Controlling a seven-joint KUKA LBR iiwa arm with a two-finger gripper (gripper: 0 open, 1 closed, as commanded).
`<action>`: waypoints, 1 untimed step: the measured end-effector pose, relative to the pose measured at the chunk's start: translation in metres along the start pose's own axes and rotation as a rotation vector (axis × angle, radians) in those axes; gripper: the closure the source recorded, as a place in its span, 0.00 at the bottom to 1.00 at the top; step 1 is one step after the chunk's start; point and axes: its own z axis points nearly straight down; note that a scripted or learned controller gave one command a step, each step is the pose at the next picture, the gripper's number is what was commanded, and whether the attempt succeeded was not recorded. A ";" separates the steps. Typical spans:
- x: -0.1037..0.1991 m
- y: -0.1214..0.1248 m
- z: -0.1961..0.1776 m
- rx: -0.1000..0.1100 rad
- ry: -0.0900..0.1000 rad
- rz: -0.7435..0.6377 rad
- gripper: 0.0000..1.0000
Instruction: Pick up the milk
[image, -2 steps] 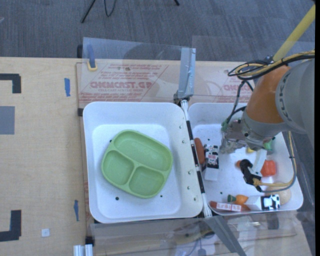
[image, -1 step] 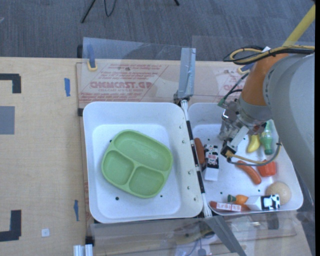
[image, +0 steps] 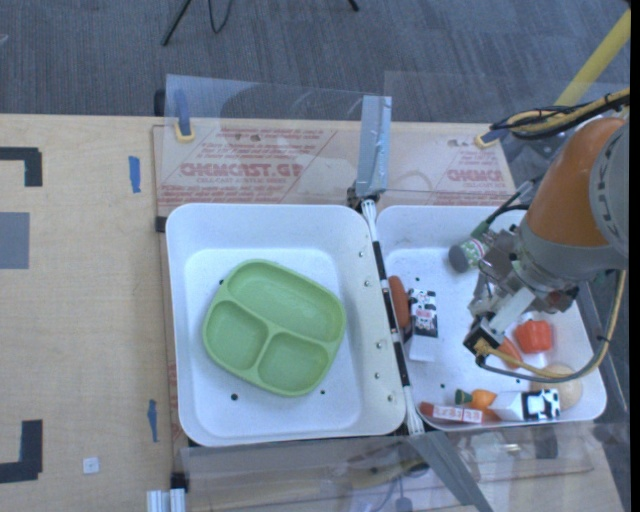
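The milk (image: 424, 322) is a small white carton with black cow patches. It lies in the right bin (image: 440, 232) close to its left wall. My gripper (image: 492, 305) hangs over the middle of the right bin, a short way to the right of the carton and apart from it. The grey arm with its orange band comes in from the right above it. I see nothing held in the gripper.
A brown sausage (image: 399, 298) lies just left of the milk. A red-orange toy (image: 535, 335), a carrot (image: 481, 397), a red packet (image: 449, 411) and another black-and-white patched item (image: 541, 404) sit toward the bin's front. The left bin (image: 200, 240) holds a green divided plate (image: 274, 326).
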 end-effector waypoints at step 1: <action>-0.005 -0.054 -0.002 0.000 0.000 -0.162 1.00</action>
